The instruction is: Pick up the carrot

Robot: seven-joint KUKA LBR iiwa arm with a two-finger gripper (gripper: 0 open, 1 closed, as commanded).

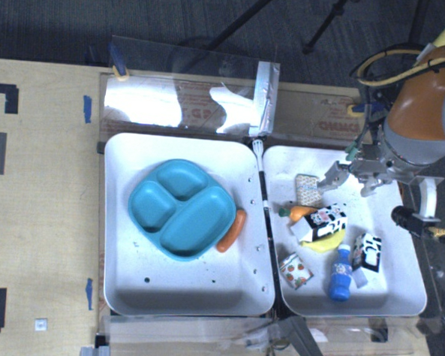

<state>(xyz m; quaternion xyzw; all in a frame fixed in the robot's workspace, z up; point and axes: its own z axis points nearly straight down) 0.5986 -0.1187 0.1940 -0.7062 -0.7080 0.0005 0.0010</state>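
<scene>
The carrot is a small orange piece with a green end. It lies in the right bin near its left wall, touching a black and white cow toy. My gripper hangs over the back of the right bin, up and to the right of the carrot and apart from it. Its two fingers are spread open, with only the white bin floor showing between them.
Around the carrot lie a checkered block, a yellow banana, a blue bottle, a patterned cube and a black and white pack. The left bin holds a blue divided plate and an orange sausage.
</scene>
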